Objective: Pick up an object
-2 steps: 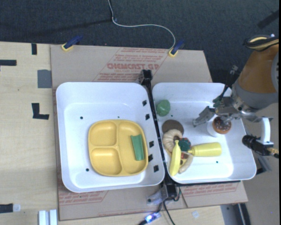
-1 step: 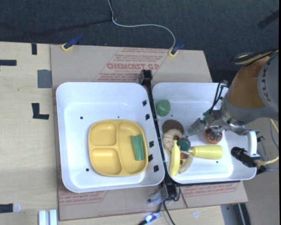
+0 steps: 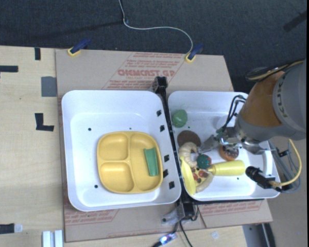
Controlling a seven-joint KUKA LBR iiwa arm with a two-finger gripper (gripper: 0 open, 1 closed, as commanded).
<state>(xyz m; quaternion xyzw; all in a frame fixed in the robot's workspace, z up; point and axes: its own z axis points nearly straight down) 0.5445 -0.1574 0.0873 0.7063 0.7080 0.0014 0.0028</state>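
Observation:
The right bin [image 3: 208, 101] holds several small things: a green ball [image 3: 178, 118], a brown disc [image 3: 188, 137], a cream curved piece [image 3: 186, 150], a small green and red toy [image 3: 203, 161], a pizza slice [image 3: 198, 178] and a yellow cylinder [image 3: 228, 168]. A brown ring-shaped piece [image 3: 229, 152] lies just under the wrist. My gripper [image 3: 221, 139] is low in this bin, right of the brown disc and above the yellow cylinder. The arm's grey and orange body hides much of it, and nothing can be seen held in it.
The left bin [image 3: 74, 109] holds a yellow divided tray [image 3: 121, 163] with a green block [image 3: 152, 162] in its right compartment. A black divider [image 3: 165, 122] separates the bins. Cardboard lies under both, and a white cable crosses the dark floor behind.

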